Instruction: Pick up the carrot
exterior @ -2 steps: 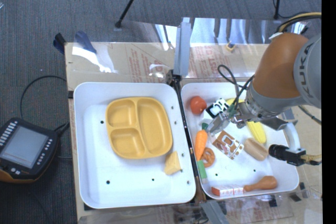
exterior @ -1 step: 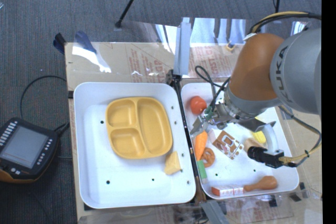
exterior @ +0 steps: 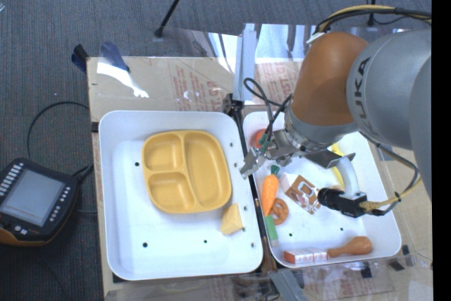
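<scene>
Two white bins sit side by side; the carrot (exterior: 269, 194) lies in the right bin (exterior: 386, 222), against a pretzel (exterior: 280, 211), just below the gripper (exterior: 259, 157). How its fingers stand, I cannot tell; a descent may catch the pretzel too

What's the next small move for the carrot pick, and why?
Probably a short drop straight down onto the carrot. The gripper sits just above the carrot's green top in the right bin, with nothing between its fingers. The carrot lies along the bin's left wall, with a pretzel touching its lower right side, so a small nudge toward the carrot's orange middle before closing looks safer.
</scene>
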Action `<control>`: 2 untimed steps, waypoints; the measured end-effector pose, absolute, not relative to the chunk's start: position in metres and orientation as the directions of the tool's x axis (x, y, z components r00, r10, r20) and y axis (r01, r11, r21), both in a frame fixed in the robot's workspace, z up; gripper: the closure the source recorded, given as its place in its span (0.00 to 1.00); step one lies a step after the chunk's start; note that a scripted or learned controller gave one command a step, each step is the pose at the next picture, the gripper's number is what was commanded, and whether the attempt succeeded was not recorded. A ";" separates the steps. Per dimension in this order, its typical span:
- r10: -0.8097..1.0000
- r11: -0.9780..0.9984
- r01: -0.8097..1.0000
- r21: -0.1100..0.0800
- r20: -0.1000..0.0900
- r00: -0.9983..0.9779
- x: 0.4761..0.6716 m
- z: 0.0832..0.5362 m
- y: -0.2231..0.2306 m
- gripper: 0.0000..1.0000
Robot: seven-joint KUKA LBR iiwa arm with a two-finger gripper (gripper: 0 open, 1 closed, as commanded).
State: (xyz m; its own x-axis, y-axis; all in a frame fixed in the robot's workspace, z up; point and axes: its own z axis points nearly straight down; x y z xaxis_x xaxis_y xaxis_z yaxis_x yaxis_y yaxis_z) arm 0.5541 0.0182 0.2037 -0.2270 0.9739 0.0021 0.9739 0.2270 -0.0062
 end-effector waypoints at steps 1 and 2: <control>0.987 0.158 0.987 -0.003 0.000 -0.158 0.566 0.258 -0.042 0.00; 0.977 0.213 0.977 -0.016 0.004 -0.213 0.553 0.181 -0.047 0.00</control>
